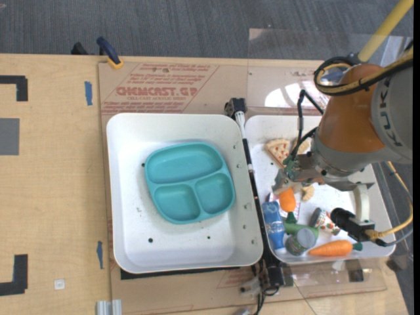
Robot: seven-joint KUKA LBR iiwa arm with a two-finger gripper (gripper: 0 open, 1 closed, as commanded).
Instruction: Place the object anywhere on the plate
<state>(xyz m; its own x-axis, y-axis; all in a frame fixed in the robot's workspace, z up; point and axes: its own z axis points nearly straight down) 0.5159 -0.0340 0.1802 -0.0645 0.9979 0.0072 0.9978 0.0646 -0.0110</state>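
While the teal divided plate (189,181) at frame centre-left carried nothing, the gripper (289,184) hung low in the right bin (315,125) over an orange item (287,201); its grip could not be determined. Pick-up and transfer remained.

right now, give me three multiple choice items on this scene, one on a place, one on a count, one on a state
1. Where is the teal plate?
A. left bin
B. right bin
C. on the bench outside the bins

2. How many compartments does the plate have?
A. two
B. three
C. five

3. What lies on the plate?
A. a carrot
B. a pizza slice
C. nothing yet

Answers:
1 A, it sits in the left bin.
2 B, ridges split it into three.
3 C, the carrot and pizza slice lie in the right bin, where the claw reaches.
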